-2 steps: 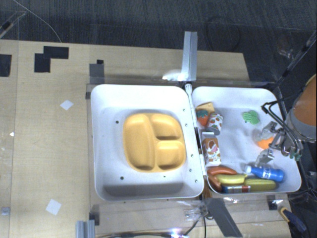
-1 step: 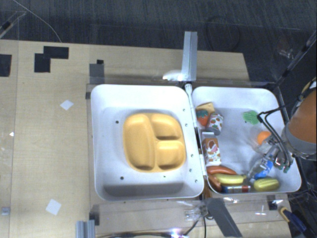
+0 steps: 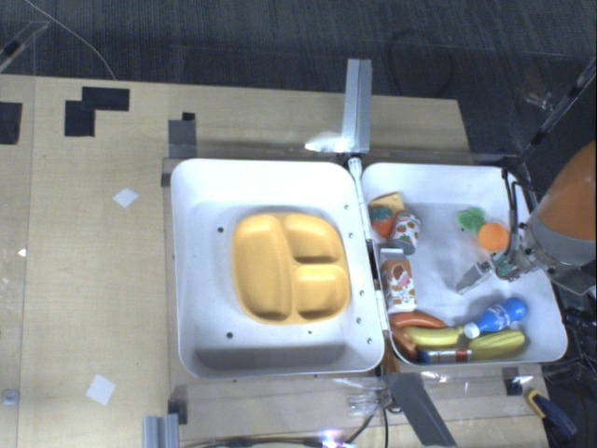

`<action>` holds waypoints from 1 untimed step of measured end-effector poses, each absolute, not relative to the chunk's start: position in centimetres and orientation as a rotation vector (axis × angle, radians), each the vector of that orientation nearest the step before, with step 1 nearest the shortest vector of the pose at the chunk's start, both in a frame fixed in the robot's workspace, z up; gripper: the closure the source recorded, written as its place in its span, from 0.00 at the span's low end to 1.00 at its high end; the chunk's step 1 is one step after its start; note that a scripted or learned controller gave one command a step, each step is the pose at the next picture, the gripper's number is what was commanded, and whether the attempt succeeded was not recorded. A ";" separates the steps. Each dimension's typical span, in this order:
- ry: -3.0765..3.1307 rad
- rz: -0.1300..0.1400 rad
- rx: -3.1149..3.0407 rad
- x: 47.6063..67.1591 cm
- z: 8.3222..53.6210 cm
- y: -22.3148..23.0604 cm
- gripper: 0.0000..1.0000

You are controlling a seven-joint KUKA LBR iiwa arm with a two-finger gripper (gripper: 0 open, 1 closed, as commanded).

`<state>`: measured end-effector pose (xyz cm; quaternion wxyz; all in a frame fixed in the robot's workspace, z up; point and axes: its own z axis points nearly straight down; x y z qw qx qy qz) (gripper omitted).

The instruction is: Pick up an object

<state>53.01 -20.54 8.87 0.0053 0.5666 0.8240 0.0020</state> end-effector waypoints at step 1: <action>2.914 0.003 1.133 54.7 9.0 -16.4 0.00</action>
